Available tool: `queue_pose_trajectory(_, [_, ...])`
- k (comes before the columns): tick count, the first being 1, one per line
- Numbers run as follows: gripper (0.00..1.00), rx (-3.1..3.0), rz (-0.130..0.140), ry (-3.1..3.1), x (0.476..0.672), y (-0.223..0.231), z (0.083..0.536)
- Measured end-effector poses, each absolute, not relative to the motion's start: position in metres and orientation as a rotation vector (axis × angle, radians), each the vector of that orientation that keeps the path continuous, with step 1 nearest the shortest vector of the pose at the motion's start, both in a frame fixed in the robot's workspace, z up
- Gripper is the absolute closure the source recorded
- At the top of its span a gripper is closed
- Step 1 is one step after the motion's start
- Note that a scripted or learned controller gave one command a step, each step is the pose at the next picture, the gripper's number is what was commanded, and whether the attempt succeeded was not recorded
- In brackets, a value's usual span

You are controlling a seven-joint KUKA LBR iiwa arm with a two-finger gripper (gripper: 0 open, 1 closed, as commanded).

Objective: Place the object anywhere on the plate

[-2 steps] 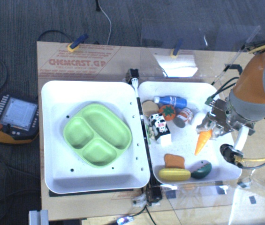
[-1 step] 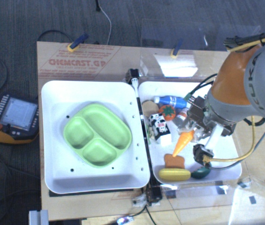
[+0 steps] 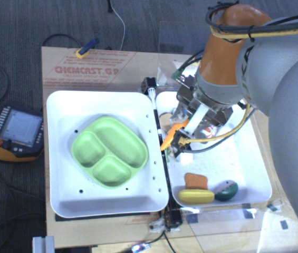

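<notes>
— Near edge of the right bin (image 3: 259, 191): yellow piece (image 3: 195, 196), brown piece (image 3: 195, 181), green piece (image 3: 227, 190), bunched in the near left corner, loose.
— Farther back?
— Gripper (image 3: 173, 139) at the right bin's left wall, an orange object (image 3: 172, 129) seemingly pinched at its tip; grip not sure.
— Long axis?
— Slanted, near-left to far-right.
— Plate (image 3: 109, 151)?
— Middle of the left bin (image 3: 59, 141), directly left, just over the divider. Short hop leftward, likely.

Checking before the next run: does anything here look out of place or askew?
Nothing stands out. The green plate lies flat in the left bin; the yellow, orange and dark green objects sit together in the right bin.
</notes>
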State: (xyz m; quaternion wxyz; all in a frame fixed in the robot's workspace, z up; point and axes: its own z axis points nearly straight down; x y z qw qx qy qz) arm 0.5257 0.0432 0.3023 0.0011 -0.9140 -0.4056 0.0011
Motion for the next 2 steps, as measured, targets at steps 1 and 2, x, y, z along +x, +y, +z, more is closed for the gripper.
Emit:
queue_pose_trajectory(1, [1.00,-2.907,0.026,-1.185,0.5446,0.1084,0.1854])
queue_pose_trajectory(2, [0.00,-2.909,0.013,-1.183,0.5470,0.1075,0.1907])
